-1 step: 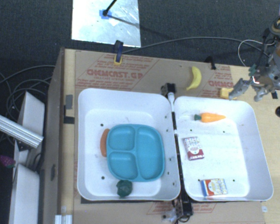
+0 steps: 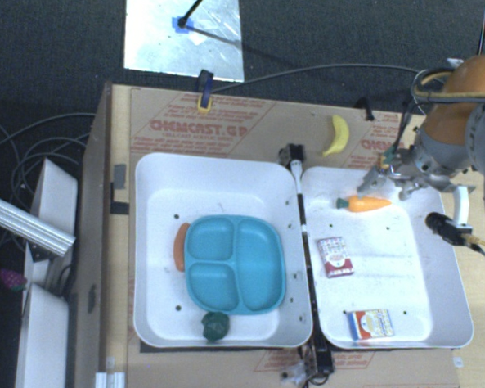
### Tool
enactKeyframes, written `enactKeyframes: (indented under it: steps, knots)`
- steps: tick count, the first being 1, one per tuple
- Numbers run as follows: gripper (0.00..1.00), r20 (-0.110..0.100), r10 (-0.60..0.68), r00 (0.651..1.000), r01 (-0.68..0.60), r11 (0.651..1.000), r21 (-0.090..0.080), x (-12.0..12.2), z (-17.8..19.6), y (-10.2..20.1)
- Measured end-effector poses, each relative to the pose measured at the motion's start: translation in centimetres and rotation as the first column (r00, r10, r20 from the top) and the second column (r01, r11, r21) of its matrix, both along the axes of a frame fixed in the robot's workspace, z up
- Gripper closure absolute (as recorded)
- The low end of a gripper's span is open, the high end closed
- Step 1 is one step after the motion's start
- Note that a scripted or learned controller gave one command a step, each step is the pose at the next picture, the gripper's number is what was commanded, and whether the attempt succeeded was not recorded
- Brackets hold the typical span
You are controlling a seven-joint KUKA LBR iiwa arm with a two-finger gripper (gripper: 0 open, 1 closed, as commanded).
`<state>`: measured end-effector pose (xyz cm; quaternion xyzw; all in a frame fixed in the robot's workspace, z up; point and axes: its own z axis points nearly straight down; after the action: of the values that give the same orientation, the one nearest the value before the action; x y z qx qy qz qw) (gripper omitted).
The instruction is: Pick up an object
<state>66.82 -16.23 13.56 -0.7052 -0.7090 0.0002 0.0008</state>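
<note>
Camera view: gripper (image 2: 389,175) sits upper right of frame, over the far edge of the right bin (image 2: 435,266), just beside the carrot (image 2: 363,204), which lies at that bin's upper left. Can't tell how the gripper is set or whether it has hold of anything; too small and blurred. Likely target is the carrot: best to come straight down over its middle and close across the narrow width, staying off the bin wall. Elsewhere: red card box (image 2: 334,257) mid-bin, blue-edged packet (image 2: 371,323) lower down, both well apart. Left bin (image 2: 154,225) carries blue divided plate (image 2: 234,261), sausage (image 2: 179,245), dark green lump (image 2: 215,326). Banana (image 2: 338,135) lies on the board behind the bins.
</note>
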Motion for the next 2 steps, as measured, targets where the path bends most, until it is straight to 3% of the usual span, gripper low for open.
enactKeyframes:
  steps: [1,2]
  knots:
    - [0.00,0.007,-0.001,1.000,0.001,1.000,-0.003,0.2,-3.5,-0.4]
    - [0.00,0.006,-0.003,1.000,0.003,1.000,-0.003,-1.0,-0.9,-4.5]
